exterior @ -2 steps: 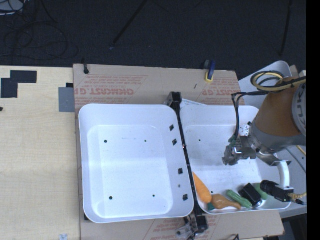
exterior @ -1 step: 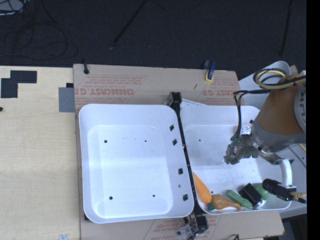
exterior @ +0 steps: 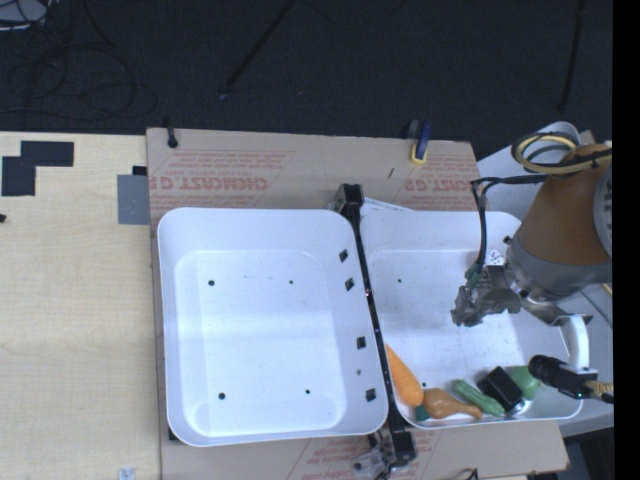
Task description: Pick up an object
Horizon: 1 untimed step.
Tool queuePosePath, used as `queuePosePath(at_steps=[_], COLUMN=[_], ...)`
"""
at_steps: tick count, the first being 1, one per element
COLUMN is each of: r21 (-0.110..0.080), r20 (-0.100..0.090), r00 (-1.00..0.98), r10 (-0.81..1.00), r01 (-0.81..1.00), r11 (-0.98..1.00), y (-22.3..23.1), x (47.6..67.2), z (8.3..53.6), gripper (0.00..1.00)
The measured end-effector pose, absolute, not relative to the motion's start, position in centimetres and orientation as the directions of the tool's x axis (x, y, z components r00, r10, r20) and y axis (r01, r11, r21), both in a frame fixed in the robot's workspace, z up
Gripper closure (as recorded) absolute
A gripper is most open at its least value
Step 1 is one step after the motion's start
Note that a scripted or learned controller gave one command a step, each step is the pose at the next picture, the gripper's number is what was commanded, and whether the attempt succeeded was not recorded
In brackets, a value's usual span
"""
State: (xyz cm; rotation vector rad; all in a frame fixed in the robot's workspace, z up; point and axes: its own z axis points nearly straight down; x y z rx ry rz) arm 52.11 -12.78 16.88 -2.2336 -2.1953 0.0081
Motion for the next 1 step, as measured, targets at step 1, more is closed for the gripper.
queuePosePath(at_steps=[1], r21=[-0.012], r20=[0.004], r00=[0.019], r10=[1.000], r01=[1.000], r11=[-0.019], y=[-12.88], x=[52.10], z=[17.80], gripper=[1.00])
